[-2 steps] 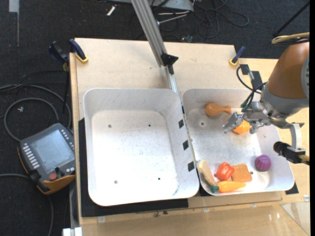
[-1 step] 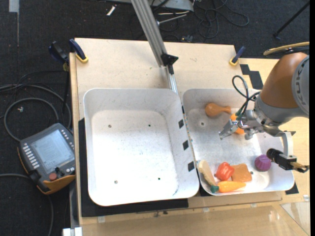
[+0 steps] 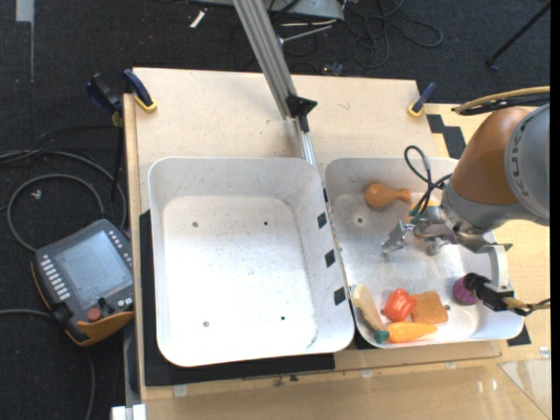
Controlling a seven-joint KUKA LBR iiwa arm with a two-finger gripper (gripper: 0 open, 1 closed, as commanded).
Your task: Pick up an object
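Nearest the camera, along the front rim of the right bin [image 3: 516,326]: a cluster of small toy foods, smooth and plastic-looking. An orange carrot [image 3: 411,331] lying flat, a red pepper [image 3: 399,304] lumpy and glossy, a tan block like a slice of bread [image 3: 430,308], a pale long piece [image 3: 367,307] leaning on the bin's inner wall, and a rounded purple piece [image 3: 465,290] off to the right. All touching or just beside one another.

Farther in, mid-bin: the claw [image 3: 404,237], metallic, low over bare white floor, well apart from the cluster. Spread or pressed together: cannot tell at this size; nothing visibly pinched.

Beyond it, near the back wall: a tan pear-shaped piece [image 3: 385,196], bulbous at one end with a narrow neck, lying on its side.

Judged step: approach, no object yet taken. Next move calls for choosing a target, likely the pear-shaped piece since it lies alone, then centring over it and descending. Rounded, slick shapes likely to roll or slip out.

To the left: the left bin [image 3: 236,261], shallow, matte white, speckled. Underneath both, the pale wooden surface [image 3: 219,112].
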